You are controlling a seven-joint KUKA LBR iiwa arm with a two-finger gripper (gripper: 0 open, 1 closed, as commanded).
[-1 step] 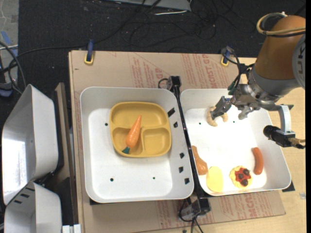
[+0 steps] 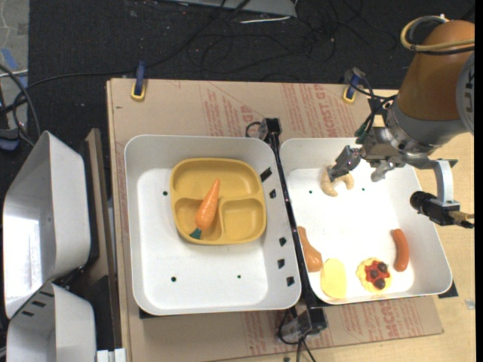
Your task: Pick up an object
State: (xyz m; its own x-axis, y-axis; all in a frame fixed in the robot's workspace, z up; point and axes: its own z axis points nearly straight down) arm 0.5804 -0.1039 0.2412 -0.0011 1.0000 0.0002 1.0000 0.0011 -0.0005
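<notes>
Croissant [image 2: 333, 182], the small pale curved pastry, lies at the back of the right bin [image 2: 423, 202], and it looks like the thing your arm is going for. It rests on the bin floor, not lifted, so judge the pick as not yet made: the approach is there, the grasp and the raise are left. Your gripper [image 2: 361, 164] hangs just above and to the right of the pastry, its dark fingers spread apart, one near the pastry's upper edge and the other out toward the bin's middle. Nothing sits between them, so the hand is released and carries nothing. You cannot tell from this slanted view whether the nearer finger touches the pastry or only overlaps it. Further out in the same bin you have a sausage [image 2: 401, 249] by the right wall, a small pizza [image 2: 375, 273] and a pale yellow piece [image 2: 333, 277] along the front, and an orange drumstick-like piece [image 2: 309, 250] by the left wall. In the left bin [image 2: 151, 225] a yellow divided plate [image 2: 245, 221] carries a carrot [image 2: 207, 206], well apart from the arm.
</notes>
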